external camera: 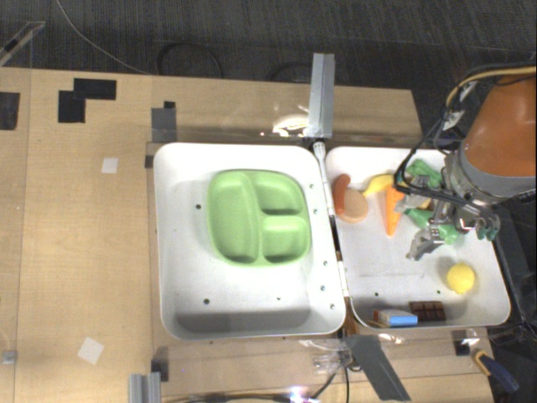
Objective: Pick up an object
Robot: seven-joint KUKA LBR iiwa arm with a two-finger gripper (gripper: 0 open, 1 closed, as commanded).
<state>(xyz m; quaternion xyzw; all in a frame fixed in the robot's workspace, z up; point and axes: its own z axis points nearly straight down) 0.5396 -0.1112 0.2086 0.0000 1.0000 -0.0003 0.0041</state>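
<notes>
I see the left bin (180, 225) first, the big white one. Inside it sits a green plate (256, 217) with three sections.

The right bin (369, 284) touches the left bin along one side. All the small things are in this bin. I will use the right bin to say where they are.

The arm (503, 133) comes in over the right bin's far right side. It is grey with an orange band. The gripper (424, 246) hangs near the middle of the right bin. Its fingers look close together with nothing between them, but I cannot tell for sure.

An orange carrot (392, 211) lies in the far part of the bin, beside the gripper. A brown and peach toy (350, 201) lies by the bin's left wall. A yellow banana (379, 184) is between them, toward the far wall. Green pieces (422, 175) sit under the arm. A yellow ball (460, 278) rests in the near right part. A small blue and brown block (409, 316) lies along the near wall.
</notes>
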